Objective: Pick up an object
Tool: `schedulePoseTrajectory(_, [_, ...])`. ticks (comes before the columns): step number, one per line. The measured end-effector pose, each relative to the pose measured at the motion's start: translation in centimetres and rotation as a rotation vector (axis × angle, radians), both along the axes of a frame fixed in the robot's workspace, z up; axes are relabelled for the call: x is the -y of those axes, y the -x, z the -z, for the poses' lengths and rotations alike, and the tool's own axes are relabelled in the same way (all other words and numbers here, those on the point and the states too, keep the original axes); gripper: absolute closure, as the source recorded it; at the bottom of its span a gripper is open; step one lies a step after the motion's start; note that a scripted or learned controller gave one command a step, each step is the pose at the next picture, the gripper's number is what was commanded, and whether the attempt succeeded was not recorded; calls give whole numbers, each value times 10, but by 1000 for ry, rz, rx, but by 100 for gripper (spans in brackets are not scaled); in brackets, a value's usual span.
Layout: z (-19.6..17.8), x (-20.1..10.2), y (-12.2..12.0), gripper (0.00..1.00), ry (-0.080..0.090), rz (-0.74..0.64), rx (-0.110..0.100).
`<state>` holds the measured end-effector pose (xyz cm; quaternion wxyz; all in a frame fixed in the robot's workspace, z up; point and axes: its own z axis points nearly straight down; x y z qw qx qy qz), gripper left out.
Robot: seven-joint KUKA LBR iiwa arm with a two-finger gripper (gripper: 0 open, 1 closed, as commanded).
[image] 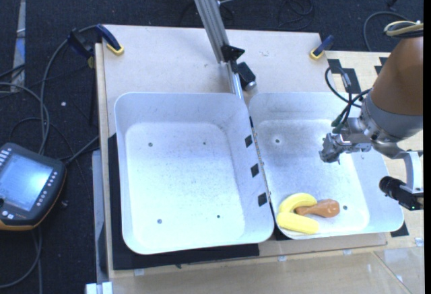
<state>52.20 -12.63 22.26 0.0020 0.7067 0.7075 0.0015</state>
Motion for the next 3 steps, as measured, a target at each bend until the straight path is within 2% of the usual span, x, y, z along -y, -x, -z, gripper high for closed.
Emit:
schedulePoseTrajectory(1, [-20,0,0,100,0,1,-3])
schedulePoseTrajectory(3, [-34,-108,-9,100,-2,-4,-5])
